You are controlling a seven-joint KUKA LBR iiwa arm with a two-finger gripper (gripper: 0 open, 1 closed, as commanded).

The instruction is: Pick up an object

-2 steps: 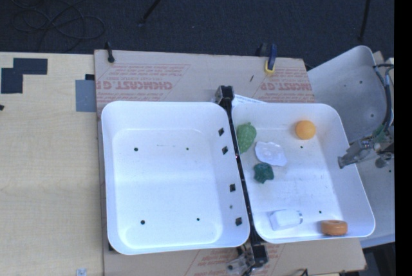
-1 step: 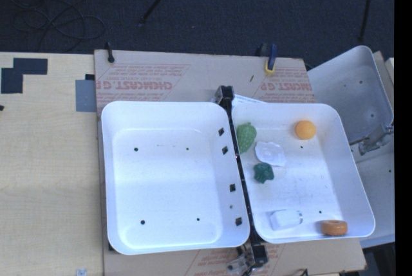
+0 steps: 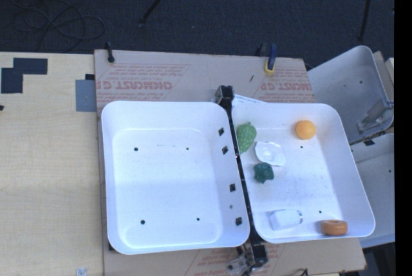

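The right bin (image 3: 347, 159) holds several small objects. An orange ball (image 3: 305, 129) lies near its far right corner. A light green lump (image 3: 246, 136) rests against the divider side. Just right of it are a white crumpled piece (image 3: 270, 153) and, nearer the camera, a dark green lump (image 3: 262, 172). A white block (image 3: 285, 219) and a flat orange ring (image 3: 334, 227) lie along the near wall.
The left bin (image 3: 109, 159) sits beside the right one, with black clips (image 3: 224, 132) along their shared edge. Both rest on cardboard (image 3: 193, 78) over a wooden bench. A grey metal plate (image 3: 351, 85) stands at the right.
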